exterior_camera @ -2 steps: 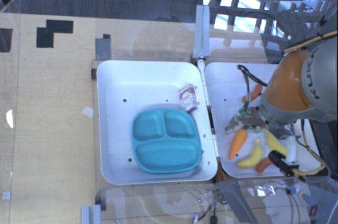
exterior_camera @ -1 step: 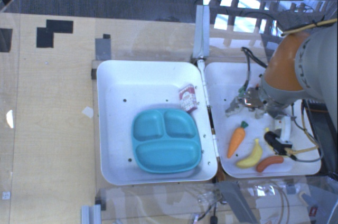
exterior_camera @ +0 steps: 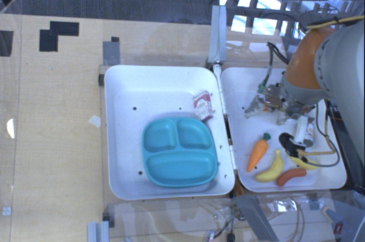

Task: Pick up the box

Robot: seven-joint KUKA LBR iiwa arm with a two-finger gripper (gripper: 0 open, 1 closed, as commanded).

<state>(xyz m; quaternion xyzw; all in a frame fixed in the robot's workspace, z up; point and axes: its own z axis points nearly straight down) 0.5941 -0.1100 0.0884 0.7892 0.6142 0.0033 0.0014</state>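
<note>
The box (exterior_camera: 202,105) is a small red and white carton. It lies in the left bin (exterior_camera: 122,121) against the right wall, just above the blue tray's far right corner. My gripper (exterior_camera: 258,107) hangs low over the upper middle of the right bin (exterior_camera: 239,84), pointing left. It is about a hand's width to the right of the box, across the wall between the bins. Nothing shows at its tip.
A blue three-compartment tray (exterior_camera: 179,151) fills the front middle of the left bin. In the right bin's front part lie a carrot (exterior_camera: 257,153), a banana (exterior_camera: 271,168) and a red sausage (exterior_camera: 291,176). The arm's grey body and orange band (exterior_camera: 305,67) cover the right bin's right side.
</note>
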